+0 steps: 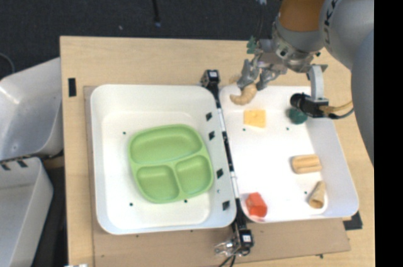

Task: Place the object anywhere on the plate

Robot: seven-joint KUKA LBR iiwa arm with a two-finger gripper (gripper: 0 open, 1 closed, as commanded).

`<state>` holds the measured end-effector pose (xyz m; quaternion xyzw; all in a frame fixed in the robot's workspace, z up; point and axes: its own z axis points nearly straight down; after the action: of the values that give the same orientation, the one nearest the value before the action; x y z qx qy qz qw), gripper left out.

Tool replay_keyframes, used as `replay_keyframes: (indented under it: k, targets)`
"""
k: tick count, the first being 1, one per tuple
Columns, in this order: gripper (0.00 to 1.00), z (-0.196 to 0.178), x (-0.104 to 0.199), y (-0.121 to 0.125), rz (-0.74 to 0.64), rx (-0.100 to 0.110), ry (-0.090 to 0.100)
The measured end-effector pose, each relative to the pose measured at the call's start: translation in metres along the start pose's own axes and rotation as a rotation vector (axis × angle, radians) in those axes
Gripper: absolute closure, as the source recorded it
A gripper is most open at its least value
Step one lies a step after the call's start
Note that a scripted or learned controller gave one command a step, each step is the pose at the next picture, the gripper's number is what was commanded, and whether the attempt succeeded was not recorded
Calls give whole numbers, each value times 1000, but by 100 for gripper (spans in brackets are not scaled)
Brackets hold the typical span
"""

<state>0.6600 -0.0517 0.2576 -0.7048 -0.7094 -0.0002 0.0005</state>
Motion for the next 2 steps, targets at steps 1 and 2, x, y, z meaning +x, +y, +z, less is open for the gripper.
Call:
replay_keyframes:
  k: [1, 2]
  targets:
    - [100, 15, 49, 8, 1, 1, 0]
    - [100, 4, 101, 13, 0, -3, 0]
